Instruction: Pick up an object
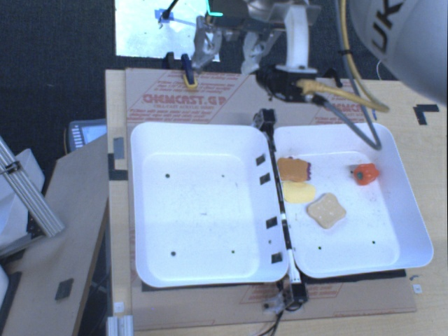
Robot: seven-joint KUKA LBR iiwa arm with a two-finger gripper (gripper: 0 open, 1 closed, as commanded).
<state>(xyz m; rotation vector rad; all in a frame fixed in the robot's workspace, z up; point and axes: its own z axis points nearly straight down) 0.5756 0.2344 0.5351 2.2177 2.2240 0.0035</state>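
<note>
Camera view: my gripper point(229, 53) hangs spread and empty above the bench, far from what looks like toast point(326, 211).

open hand point(229, 51) above bench, toast point(326, 210), yellow piece point(299, 192), orange item point(364, 174) in right bin point(406, 215)

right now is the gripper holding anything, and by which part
Nothing is held. The gripper hangs open above the bench's far edge, and nothing sits between its fingers.
</note>
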